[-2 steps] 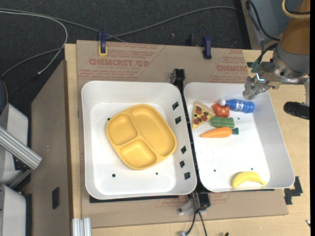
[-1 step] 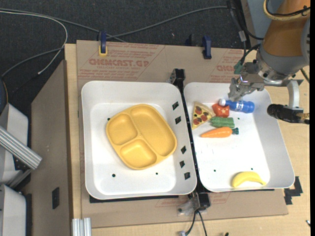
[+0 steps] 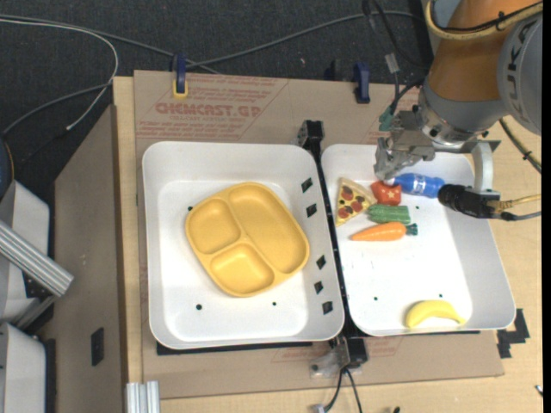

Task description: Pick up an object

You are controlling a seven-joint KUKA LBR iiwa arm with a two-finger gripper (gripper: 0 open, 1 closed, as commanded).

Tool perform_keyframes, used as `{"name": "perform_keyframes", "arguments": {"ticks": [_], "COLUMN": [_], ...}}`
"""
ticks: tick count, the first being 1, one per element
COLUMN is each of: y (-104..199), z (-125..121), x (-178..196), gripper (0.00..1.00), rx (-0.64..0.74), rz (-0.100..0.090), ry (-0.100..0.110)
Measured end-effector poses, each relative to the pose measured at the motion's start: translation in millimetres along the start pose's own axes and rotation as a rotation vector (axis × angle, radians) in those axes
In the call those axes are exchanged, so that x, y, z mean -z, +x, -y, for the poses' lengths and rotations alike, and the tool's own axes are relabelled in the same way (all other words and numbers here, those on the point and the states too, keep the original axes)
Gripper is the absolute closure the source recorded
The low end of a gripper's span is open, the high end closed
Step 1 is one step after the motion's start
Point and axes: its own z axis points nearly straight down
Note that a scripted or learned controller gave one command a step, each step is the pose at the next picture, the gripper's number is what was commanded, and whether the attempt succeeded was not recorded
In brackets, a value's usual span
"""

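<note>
While the gripper (image 3: 389, 177), finger spacing unreadable, hovers over the small red plastic tomato (image 3: 386, 194), crowding by the blue plastic bottle (image 3: 420, 184) risks a miss.

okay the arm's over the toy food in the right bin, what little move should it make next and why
Probably a short straight descent. The gripper hangs just above the red tomato, which sits tight between the pizza slice, blue bottle and carrot, so sideways drift risks bumping a neighbour.

Red print is showing on the cardboard sheet (image 3: 215, 106) behind the bins, reading approx "CHEMCAST G.P", w/ a smaller line beneath that's blurring out, too fine to read. Grey arm (image 3: 525, 54) is showing dark letters, partly cut off, unreadable.
</note>
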Motion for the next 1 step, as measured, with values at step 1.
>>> {"name": "perform_keyframes", "arguments": {"ticks": [1], "y": [48.5], "z": [22.0], "x": [-7.6], "gripper": [1.0], "rx": [0.0], "rz": [0.0], "ry": [0.002]}}
